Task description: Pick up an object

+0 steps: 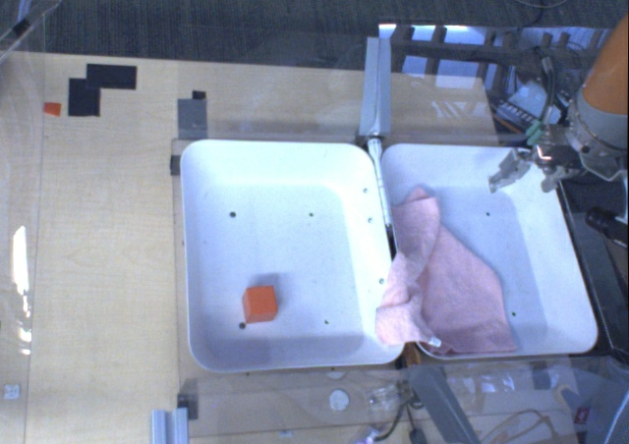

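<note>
One orange cube (260, 304), one pink cloth (447, 285); gripper (525, 169) apparently spread, holding nothing.

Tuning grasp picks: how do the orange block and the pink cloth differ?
The orange block is small, compact and boxy; the pink cloth is much larger, soft and crumpled. The orange block sits alone in the left bin, well inside its walls; the pink cloth lies in the right bin, with one edge draped over the divider. Both rest untouched, apart from the gripper.
</note>
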You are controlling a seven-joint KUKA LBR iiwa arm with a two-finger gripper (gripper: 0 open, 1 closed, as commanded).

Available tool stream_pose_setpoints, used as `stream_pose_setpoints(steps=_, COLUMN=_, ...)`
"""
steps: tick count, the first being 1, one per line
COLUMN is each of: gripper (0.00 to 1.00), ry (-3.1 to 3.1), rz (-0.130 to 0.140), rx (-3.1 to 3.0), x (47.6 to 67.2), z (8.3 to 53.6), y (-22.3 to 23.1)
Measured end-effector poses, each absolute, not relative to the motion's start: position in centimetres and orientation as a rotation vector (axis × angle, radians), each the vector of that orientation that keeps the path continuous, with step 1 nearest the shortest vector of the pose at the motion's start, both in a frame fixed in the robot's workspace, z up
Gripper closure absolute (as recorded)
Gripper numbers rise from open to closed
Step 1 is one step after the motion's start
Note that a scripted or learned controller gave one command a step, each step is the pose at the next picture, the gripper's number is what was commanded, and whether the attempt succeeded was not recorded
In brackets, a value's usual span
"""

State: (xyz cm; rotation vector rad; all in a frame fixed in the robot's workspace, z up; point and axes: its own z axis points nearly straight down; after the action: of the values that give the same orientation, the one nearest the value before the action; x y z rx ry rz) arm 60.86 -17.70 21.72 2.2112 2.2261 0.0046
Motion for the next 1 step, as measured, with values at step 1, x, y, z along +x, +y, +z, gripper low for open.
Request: stream_pose_setpoints(steps=1, gripper=0.0, ry=2.335, rz=0.005, rx=2.095, x=59.97, z=10.1, y=-12.35)
